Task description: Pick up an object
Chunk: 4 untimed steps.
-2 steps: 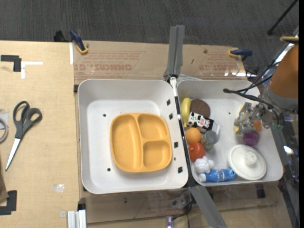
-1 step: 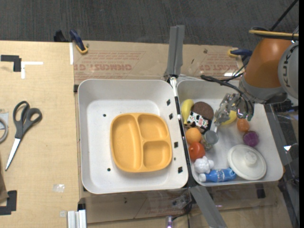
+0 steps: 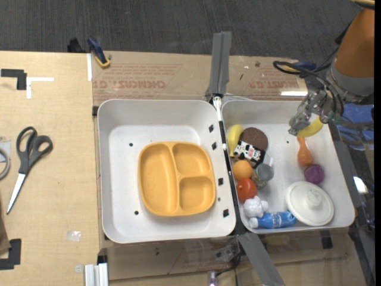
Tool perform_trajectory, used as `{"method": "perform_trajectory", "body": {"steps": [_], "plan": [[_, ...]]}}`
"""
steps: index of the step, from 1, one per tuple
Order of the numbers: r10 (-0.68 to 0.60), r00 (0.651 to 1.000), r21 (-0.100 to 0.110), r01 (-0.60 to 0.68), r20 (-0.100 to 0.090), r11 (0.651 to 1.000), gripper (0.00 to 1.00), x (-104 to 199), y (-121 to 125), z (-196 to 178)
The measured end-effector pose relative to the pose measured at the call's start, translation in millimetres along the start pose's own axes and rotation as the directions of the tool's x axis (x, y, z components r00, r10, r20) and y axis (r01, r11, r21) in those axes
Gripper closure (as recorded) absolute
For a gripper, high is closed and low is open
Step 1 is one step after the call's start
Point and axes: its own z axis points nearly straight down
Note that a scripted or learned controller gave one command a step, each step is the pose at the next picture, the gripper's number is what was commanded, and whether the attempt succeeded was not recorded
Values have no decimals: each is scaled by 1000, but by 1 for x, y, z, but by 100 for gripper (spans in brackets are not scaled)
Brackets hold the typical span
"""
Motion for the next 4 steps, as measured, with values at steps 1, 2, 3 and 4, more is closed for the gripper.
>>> {"method": "perform_trajectory", "body": {"steps": [1,2,3,4], "plan": [[60,998,-1,-60,1,998,100,30,61,-22],[33,999,0,-33,-2,999,100,54,-23,102],[333,943,-1,-333,2,943,100,18,-8,115],[374,928,0,-374,1,928,100,23,62,-52]]}}
